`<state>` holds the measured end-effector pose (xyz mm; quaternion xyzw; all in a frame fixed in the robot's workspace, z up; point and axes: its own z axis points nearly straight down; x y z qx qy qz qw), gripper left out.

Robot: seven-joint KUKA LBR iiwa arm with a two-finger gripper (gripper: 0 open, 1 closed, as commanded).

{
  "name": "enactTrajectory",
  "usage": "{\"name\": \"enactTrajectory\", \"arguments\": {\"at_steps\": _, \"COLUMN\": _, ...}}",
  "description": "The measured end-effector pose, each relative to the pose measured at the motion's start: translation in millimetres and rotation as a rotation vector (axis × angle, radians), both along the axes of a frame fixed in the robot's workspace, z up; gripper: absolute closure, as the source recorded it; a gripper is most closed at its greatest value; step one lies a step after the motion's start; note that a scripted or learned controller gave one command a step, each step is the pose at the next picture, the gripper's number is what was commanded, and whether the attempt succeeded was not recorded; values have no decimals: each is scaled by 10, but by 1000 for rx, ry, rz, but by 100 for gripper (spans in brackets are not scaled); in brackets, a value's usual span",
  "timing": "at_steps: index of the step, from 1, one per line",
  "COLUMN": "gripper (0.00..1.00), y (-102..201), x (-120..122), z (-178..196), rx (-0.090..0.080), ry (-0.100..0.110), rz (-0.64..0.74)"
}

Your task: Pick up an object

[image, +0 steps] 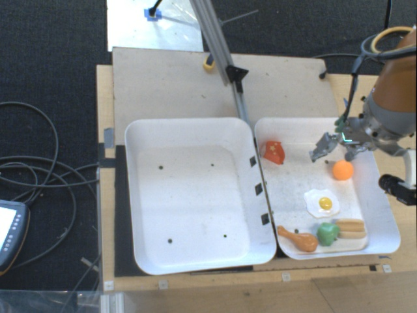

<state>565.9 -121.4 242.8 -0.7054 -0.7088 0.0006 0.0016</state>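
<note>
From the camera view, nothing's picked up yet. My gripper [326, 147] hangs over the right bin [378, 181], fingers apart and empty, next to the orange ball [343, 170]. All toys lie in that bin; grabbing one's all left.

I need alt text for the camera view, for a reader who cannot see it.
A grey robot arm's gripper hovers over the right white bin, near an orange ball. The bin also holds a red piece, fried egg, drumstick, green piece and hot dog.
</note>
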Motion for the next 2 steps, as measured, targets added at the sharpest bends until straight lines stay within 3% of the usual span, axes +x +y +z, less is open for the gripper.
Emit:
{"name": "enactTrajectory", "arguments": {"at_steps": 1, "gripper": 0, "y": -2, "x": 7, "z": 19, "rx": -1, "ry": -4, "rz": -1}}
{"name": "enactTrajectory", "arguments": {"at_steps": 2, "gripper": 0, "y": -26, "x": 18, "z": -605, "rx": 0, "ry": 2, "rz": -4}}
